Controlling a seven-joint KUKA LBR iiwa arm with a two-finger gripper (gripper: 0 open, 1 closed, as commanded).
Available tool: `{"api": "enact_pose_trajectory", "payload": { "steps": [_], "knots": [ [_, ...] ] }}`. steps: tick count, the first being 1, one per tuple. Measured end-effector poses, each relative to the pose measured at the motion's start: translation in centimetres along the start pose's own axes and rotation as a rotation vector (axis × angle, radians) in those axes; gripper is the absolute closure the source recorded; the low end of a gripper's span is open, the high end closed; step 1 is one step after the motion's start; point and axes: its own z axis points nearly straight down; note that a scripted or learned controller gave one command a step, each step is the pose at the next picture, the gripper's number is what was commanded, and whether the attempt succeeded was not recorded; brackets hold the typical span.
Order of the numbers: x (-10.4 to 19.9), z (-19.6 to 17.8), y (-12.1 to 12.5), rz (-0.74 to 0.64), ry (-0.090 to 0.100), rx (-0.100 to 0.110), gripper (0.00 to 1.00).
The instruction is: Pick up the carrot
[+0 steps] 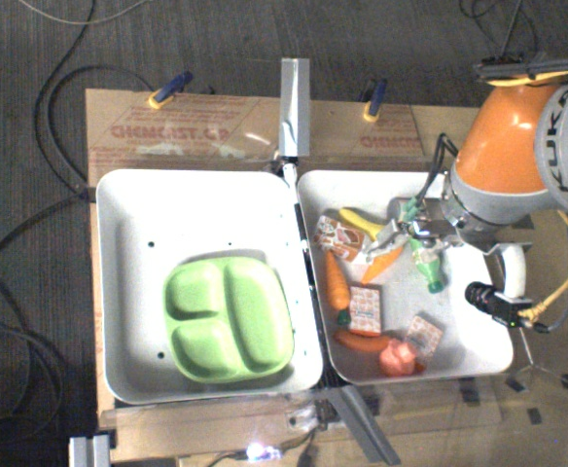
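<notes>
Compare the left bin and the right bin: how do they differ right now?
The left bin holds a single large green divided tray; the right bin holds many small items, including a carrot and a banana. The gripper is over the right bin, not the left bin. Both are shallow and white, side by side.

pincer (401,233) over right bin (479,358), carrot (336,280) nearby, green tray (228,319) left
</notes>
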Motion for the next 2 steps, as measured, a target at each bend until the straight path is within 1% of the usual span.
{"api": "enact_pose_trajectory", "payload": {
  "steps": [1,2],
  "knots": [
    [-2.0,11.6,1.3,-0.254,0.001,0.0,0.0],
    [-4.3,13.0,7.7,0.115,-0.002,-0.014,0.0]
  ]
}}
